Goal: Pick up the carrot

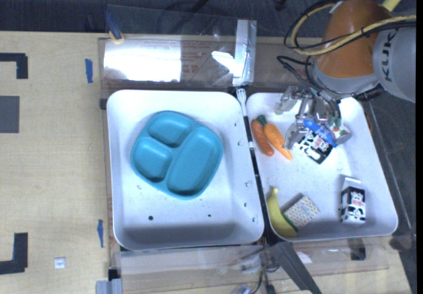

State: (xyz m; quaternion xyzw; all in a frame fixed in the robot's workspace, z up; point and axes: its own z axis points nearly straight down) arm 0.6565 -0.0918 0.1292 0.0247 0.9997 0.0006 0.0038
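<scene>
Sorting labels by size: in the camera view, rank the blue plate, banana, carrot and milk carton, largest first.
1. Blue plate
2. Banana
3. Carrot and milk carton look alike; too close to rank.

Grey arm (396,65) with an orange band, yellow and black cables looped over it, metallic end effector (305,129)

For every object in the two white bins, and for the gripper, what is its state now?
Orange carrots: two, lying side by side in the right white bin, not held.
Yellow banana: lying at that bin's front left edge.
Speckled tan sponge: lying flat, beside the banana.
Black-and-white milk carton: lying near the right wall.
Blue three-part plate: right side up in the left white bin.
Gripper: low, just right of the carrots.
</scene>
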